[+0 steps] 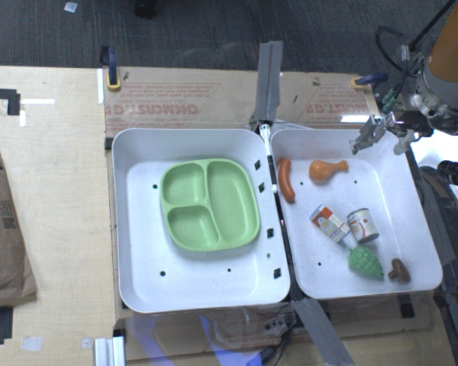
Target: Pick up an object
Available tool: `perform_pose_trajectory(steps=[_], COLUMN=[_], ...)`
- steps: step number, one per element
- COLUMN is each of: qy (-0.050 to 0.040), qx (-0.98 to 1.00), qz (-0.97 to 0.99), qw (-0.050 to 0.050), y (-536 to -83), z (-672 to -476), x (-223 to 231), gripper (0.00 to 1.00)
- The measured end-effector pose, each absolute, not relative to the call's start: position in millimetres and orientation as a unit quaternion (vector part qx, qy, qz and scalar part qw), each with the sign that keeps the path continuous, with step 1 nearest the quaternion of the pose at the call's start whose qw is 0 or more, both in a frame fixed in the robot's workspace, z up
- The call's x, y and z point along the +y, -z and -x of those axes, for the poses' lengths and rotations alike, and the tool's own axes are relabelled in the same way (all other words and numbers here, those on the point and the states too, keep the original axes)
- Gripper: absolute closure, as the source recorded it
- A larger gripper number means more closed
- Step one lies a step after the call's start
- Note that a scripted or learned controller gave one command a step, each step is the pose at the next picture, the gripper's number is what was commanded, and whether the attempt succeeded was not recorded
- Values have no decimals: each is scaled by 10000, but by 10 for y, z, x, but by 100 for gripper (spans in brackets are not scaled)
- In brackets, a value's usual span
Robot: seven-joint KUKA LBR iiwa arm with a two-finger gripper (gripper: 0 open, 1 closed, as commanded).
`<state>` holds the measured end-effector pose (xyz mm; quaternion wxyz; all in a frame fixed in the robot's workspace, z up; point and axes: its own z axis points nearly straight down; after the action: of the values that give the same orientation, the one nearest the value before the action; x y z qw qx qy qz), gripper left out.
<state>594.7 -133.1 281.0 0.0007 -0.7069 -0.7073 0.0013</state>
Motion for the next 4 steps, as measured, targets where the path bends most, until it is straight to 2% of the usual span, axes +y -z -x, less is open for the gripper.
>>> perform_pose_trajectory(steps=[1, 2, 3, 4], qy=[-16, -6, -7, 1], qx=[-5723, -5852, -6048, -6436], qz=[8200, 8109, 7963, 7654], qw=[13, -3, -4, -13], y=[-1721, -922, -1920, -1032], z=[-6214, -6482, -6590, -6592], x=[-1295, -1142, -809, -1068], gripper=[0, 0, 0, 0])
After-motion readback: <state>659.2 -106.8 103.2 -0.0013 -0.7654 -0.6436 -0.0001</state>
